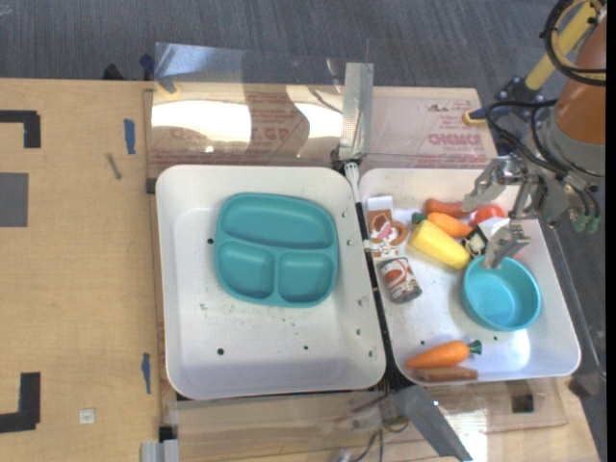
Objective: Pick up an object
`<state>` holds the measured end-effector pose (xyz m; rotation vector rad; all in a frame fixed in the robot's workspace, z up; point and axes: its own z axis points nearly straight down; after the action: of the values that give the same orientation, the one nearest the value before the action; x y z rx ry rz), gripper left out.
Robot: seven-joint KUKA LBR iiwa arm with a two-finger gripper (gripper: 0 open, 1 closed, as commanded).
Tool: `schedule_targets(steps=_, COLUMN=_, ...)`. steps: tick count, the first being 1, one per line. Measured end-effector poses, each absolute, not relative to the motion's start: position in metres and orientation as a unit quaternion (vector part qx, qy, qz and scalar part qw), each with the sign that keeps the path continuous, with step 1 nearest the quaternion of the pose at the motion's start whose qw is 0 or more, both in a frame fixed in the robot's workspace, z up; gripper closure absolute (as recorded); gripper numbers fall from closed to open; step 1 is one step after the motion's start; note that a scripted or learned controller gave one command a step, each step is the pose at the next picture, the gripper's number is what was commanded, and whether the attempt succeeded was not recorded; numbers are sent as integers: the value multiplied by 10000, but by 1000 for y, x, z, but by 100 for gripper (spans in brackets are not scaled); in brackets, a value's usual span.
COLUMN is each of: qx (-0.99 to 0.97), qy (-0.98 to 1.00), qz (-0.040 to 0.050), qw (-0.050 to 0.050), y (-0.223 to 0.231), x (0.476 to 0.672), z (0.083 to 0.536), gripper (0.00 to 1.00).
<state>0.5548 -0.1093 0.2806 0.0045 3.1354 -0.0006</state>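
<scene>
Now the pincer [500, 216] hangs open over the blue bowl [500, 295] and holds nothing. Nothing is picked up yet, so grabbing is left.

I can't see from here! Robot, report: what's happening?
Gripper open, above right bin. Nothing held. Blue bowl just below; yellow toy and carrot nearby.

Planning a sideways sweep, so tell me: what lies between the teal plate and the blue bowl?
In the camera view, between teal plate and blue bowl: the bins' rims and a small can.
</scene>
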Motion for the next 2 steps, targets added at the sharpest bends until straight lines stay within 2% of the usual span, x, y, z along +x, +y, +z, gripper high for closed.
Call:
schedule_targets(steps=1, qx=676, qy=9977, qz=8, qw=-29, y=-110, x=584, z=167, gripper=0)
schedule_targets(steps=2, qx=1075, qy=9942, qz=-1, qw=72, y=-137, x=618, z=90, gripper=0)
